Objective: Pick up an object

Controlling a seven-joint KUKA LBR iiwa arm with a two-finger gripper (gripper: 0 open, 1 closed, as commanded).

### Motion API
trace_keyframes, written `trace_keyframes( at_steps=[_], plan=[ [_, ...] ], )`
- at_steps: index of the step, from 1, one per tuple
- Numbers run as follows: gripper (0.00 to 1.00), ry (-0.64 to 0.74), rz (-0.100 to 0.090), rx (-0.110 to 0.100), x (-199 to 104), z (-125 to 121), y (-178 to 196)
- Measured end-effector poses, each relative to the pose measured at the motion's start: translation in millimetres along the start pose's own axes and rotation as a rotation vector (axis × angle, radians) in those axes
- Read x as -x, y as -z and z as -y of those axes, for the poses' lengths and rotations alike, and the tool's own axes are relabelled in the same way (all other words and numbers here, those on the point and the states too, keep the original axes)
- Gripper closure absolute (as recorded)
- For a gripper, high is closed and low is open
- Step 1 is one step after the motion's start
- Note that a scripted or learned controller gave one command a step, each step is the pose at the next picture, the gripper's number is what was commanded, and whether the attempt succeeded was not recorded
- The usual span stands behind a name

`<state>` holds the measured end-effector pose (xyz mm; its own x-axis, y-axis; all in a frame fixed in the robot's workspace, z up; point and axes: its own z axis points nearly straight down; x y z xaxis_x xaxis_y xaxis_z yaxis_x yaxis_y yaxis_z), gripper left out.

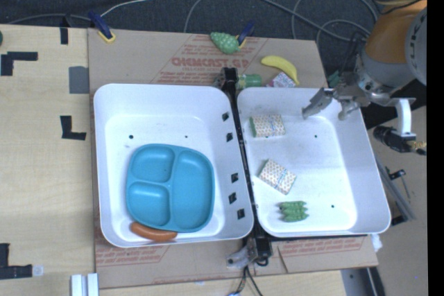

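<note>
Approach step, I judge: the claw (330,105), spread open and empty, hangs above the shallow white right-hand bin's (361,184) far edge, needing descent toward the patterned block (268,125) inside it.

One fixed overhead camera slants down on both bins (111,170).

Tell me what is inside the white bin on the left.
The shallow white left bin holds a blue plastic plate with three compartments and an orange sausage-shaped toy at the plate's near edge. Whatever lies beneath the plate is covered.
</note>
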<state>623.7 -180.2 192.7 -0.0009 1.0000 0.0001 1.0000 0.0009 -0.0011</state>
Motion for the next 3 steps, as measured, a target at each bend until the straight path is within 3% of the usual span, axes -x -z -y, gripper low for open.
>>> trace_keyframes(
  at_steps=[1,2,3],
  plan=[
    [0.00,0.002,-0.002,-0.003,-69.1,-12.8,-63.4],
    [0.00,0.002,-0.001,0.005,-70.8,-47.2,-103.0],
    [0.00,0.001,0.001,0.003,-85.6,-45.3,-107.3]
  ],
)
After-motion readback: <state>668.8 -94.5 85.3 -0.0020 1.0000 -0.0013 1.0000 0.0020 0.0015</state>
